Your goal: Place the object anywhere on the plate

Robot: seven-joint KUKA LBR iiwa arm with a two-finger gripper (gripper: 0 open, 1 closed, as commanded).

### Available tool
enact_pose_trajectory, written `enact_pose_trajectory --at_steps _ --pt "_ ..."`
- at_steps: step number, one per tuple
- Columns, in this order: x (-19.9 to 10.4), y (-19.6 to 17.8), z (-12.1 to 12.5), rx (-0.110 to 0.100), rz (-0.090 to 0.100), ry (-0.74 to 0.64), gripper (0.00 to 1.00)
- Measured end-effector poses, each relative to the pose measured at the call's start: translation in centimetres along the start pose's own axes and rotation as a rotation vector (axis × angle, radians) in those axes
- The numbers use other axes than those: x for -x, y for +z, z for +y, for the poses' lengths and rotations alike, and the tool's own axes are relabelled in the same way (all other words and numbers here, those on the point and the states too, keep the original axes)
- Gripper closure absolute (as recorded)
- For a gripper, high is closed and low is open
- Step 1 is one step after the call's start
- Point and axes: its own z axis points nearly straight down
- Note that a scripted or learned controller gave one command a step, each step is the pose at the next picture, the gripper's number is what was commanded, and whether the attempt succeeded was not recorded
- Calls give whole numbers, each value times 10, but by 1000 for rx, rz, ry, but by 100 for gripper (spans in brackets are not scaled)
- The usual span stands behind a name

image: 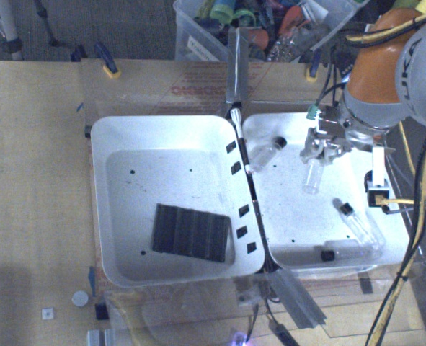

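Nearest the camera, low in the left bin (104, 193), I see the black ribbed plate (191, 233), lying flat near that bin's front edge. It is the target surface.

In the right bin (270, 132) I count several clear plastic vials with dark caps: one near the back left corner (264, 154), one near the front right corner (357, 223), one along the front edge (346, 251). A fourth clear vial (313, 176) hangs upright directly below the gripper (321, 150).

Handling assessment: I judge these vials light, rigid and smooth, so prone to slip or roll. Transparent walls make edges hard to locate. Recommended hold: across the cylindrical body near the upper end, so the vial hangs plumb.

Arm pose: the arm enters from the right, orange band above the wrist, tool pointing down over the back half of the right bin. The vial's top appears to sit between the fingers, which look closed narrow around it; I read this as held, though the blur leaves some doubt.
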Motion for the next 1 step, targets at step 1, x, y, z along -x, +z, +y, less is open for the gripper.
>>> enact_pose_trajectory --at_steps 1 --pt "-66 28 -3 -2 1 323 100"
